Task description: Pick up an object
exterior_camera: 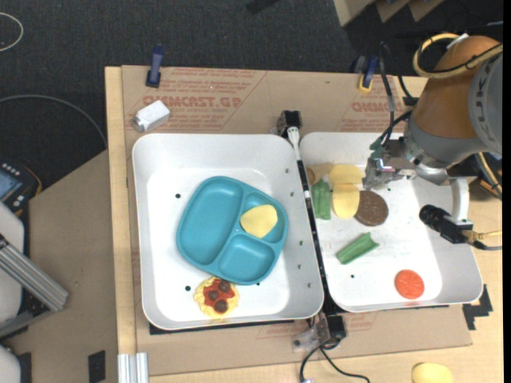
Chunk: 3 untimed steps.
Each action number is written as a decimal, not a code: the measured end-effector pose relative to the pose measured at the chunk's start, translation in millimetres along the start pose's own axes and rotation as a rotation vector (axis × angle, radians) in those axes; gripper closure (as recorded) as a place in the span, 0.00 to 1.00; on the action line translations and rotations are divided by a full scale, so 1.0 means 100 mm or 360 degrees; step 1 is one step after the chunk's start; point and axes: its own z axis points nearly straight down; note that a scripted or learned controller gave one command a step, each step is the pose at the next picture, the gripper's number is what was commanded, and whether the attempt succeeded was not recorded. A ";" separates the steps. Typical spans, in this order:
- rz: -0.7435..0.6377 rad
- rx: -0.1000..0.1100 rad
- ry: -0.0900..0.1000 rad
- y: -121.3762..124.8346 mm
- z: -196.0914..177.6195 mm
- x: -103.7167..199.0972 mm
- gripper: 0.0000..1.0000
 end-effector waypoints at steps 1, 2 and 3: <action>-0.0001 -0.0004 -0.0001 0.01 -0.10 0.00 1.00; -0.0002 -0.0007 -0.0002 0.02 -0.20 0.00 1.00; -0.0004 -0.0010 -0.0003 0.03 -0.30 0.00 1.00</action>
